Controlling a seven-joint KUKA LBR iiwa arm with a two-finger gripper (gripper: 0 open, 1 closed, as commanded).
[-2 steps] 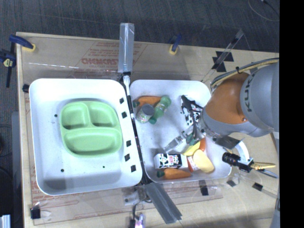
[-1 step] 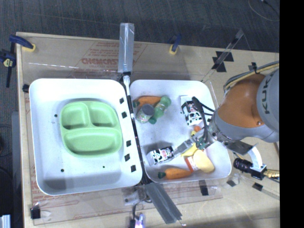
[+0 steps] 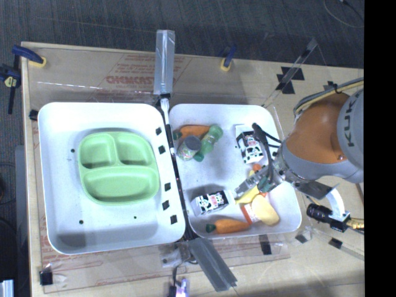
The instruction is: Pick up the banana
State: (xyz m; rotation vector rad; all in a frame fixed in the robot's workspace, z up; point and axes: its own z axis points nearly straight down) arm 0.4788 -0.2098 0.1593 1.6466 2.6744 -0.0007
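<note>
The banana (image 3: 265, 210) lies in the right bin (image 3: 185, 119), toward its front right corner, a short, blunt, pale yellow piece with a smooth, waxy-looking skin; a darker yellow end (image 3: 246, 196) juts toward the jaws, and an orange and white packet (image 3: 250, 213) is tucked against its near side. The jaws (image 3: 262, 179) hang right over the upper end of the banana, close enough to look as if they touch it, but the dark fingertips blur into the clutter there and I cannot tell how far apart they stand or whether anything sits between them. Behind them the arm (image 3: 325, 138) swells into a rounded, glossy orange shell above a matte grey collar, with black cables looping off its top. Just in front of the banana a tapered orange carrot (image 3: 229, 226) with a green stub lies along the bin's front wall, and a small boxy black-and-white carton (image 3: 211, 201) rests beside it. A second carton of the same cow pattern (image 3: 249, 146) stands near the far wall, well apart from a green bottle (image 3: 208, 141), a round grey-lidded can (image 3: 187, 146) and another carrot (image 3: 192, 130) crowded by the divider. In the left bin (image 3: 55, 122), a light green moulded plastic tray (image 3: 117, 166) with three rounded compartments sits centred. Both bins are smooth white plastic on a pale wooden bench (image 3: 93, 67).
</note>
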